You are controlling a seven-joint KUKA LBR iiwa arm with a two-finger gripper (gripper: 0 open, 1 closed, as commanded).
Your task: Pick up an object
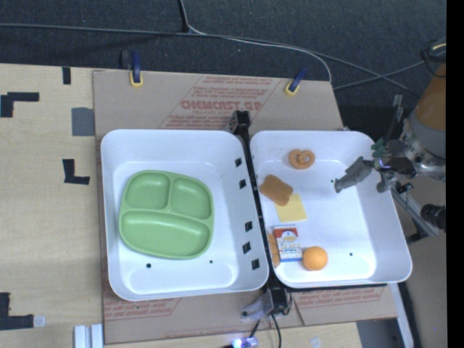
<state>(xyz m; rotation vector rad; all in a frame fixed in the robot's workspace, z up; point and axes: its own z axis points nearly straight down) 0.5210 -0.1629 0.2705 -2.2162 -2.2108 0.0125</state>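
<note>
Camera view, slanted down on two white bins side by side on the surface: left bin (pixel 116 267) with a green divided plate (pixel 167 214). Right bin (pixel 384 259) with a doughnut (pixel 301 158) near the far wall, a brown bread piece (pixel 276 189) touching a yellow cheese slice (pixel 292 209), a small carton (pixel 287 242) just beside an orange (pixel 315 258) near the front. Pincer (pixel 360 171) low over the right bin's far right part, near the doughnut yet apart from every item; open or closed, cannot tell.
</note>
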